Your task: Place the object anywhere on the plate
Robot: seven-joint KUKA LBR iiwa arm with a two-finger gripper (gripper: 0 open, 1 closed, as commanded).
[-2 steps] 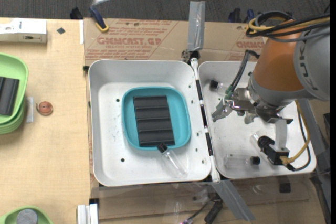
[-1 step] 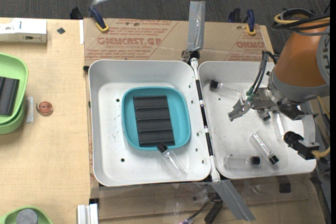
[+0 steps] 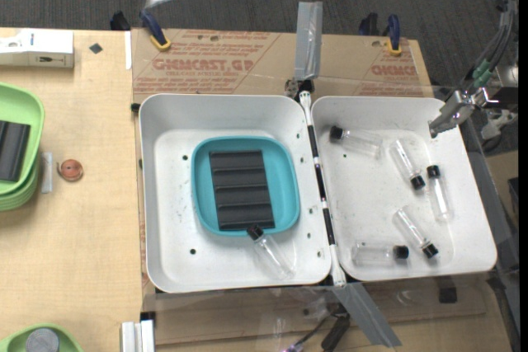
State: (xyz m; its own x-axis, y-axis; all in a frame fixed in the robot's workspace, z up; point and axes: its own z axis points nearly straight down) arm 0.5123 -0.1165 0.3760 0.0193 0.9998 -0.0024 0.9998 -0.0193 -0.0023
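Note:
A teal plate (image 3: 285, 177) with a black ribbed insert (image 3: 239, 190) lies in the left bin (image 3: 165, 202). One clear vial (image 3: 271, 251) with a black cap lies at the plate's front edge, cap on the rim and body on the bin floor. Several more clear, black-capped vials are scattered in the right bin (image 3: 363, 202), among them one at the back left (image 3: 356, 143) and one at the front (image 3: 375, 255). My gripper (image 3: 447, 118) hangs over the right bin's back right corner, away from the vials, and I see nothing held in it.
A cardboard sheet (image 3: 247, 58) held by clamps lies behind the bins. On the wooden bench to the left sit a green tray (image 3: 25, 119), a small round brown piece (image 3: 71, 170) and a white box (image 3: 37, 49).

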